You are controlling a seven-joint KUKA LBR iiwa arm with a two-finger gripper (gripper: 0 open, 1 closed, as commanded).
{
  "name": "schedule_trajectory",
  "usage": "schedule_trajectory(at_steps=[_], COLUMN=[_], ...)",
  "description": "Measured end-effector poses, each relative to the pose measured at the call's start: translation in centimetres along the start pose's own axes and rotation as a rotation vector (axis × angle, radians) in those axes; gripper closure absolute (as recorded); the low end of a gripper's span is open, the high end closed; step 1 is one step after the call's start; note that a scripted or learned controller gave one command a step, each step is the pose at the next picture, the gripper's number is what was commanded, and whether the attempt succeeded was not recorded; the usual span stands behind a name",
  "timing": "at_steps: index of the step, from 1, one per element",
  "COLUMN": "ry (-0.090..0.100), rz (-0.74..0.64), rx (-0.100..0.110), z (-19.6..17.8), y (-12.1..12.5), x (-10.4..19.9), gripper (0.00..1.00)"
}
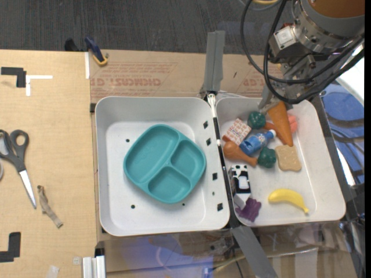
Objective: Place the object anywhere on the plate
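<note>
- Nearest us, at the front of the right bin (324, 210), we see a banana (288, 200) lying alone, a purple piece (250, 211) and a black-and-white toy (240, 179) against the divider. These are well apart from the pincer and unlikely to interfere.
- In the left bin (110, 213) the teal plate (165, 164) sits empty and tilted across the middle. Its raised dividers could let a rounded object roll off toward the bin floor if it were dropped near the rim.
- Farther back in the right bin the objects crowd together: a toast slice (288, 158), a blue bottle (257, 141), two dark green pieces (266, 157), a patterned packet (236, 130) and an orange carrot (280, 122). Which of these is the task's object we cannot say; all of them lie in the right bin, none on the plate.
- Farthest, the pincer (271, 98) hangs at the back of the right bin, just beside the carrot's upper end. Cables and glare blur it, so we cannot tell how it is set.
- Our judgement: a descent here risks a slip off the carrot's tapered side, or nudging its touching neighbours and catching two at once.
- The carry must then clear the wall between the bins; a weak pinch could drop the object short.
</note>
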State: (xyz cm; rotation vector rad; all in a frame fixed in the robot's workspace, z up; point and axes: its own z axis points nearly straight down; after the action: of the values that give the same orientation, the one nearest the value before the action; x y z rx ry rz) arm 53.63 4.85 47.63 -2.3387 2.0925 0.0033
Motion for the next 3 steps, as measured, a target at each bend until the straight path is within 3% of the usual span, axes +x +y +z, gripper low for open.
schedule_trajectory(at_steps=[1,2,3], ry=[0.000,0.000,0.000], rz=[-0.179,-0.301,-0.396], rx=[-0.002,0.000,-0.003], z=[3.8,0.1,5.3], y=[-2.6,-0.2,0.5], x=[-8.5,-6.4,1.0], gripper=[1.00,1.00,1.00])
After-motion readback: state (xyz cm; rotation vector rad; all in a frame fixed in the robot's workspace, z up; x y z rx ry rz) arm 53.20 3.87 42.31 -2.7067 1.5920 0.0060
